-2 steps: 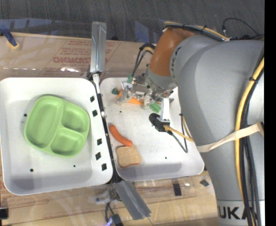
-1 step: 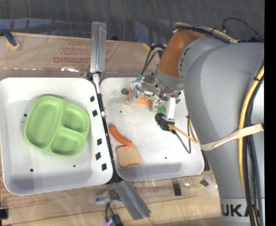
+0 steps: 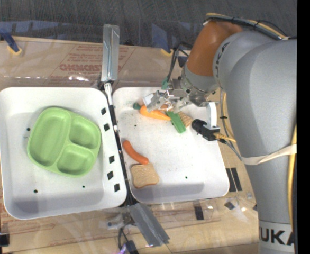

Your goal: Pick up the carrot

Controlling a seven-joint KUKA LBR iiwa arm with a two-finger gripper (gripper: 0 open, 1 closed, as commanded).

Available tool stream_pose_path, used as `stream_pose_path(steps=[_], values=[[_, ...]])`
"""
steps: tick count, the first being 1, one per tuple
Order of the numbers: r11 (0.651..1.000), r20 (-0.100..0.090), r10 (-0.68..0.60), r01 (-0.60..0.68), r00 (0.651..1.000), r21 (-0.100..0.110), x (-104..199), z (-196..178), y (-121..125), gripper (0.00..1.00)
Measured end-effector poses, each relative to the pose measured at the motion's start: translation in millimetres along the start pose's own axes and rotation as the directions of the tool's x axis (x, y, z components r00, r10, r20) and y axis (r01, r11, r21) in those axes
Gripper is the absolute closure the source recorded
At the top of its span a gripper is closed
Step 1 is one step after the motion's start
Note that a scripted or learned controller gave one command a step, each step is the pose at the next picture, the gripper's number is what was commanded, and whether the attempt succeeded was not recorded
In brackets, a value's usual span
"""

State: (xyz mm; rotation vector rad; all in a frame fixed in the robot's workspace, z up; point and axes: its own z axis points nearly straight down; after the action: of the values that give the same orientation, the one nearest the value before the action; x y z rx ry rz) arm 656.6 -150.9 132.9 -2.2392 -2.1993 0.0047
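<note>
Reaching in from the right: the grey arm [image 3: 261, 99] with its orange band [image 3: 208, 49], metal two-finger gripper [image 3: 163, 100] lowered into the far part of the right shallow white bin [image 3: 208, 173]. Directly under and between the fingertips, touching them as far as can be judged: the orange tapered carrot with a green leafy end [image 3: 156, 114], lying flat on the bin floor, pointed roughly left to right. Whether spread or clamped, cannot tell; too much clutter around the tips to say. Just right of the fingers and a little nearer: a green stick-like piece with a tan ridged end [image 3: 179, 121], touching the carrot's right end. Well below the fingers, toward the near left of the same bin: a curved orange-red sausage-shaped toy [image 3: 135, 152], and just beyond it a tan slice of toy bread [image 3: 144, 175]. Far to the left of the fingers, in the left white bin [image 3: 12, 194]: a light green plastic divided plate [image 3: 64, 141], three compartments, lying flat.
</note>
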Motion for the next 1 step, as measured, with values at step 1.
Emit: stream_pose_path(steps=[1], values=[[0.971,-0.001,0.240,-0.240,0.971,0.017,8.8,43.1,-4.2,0.00]])
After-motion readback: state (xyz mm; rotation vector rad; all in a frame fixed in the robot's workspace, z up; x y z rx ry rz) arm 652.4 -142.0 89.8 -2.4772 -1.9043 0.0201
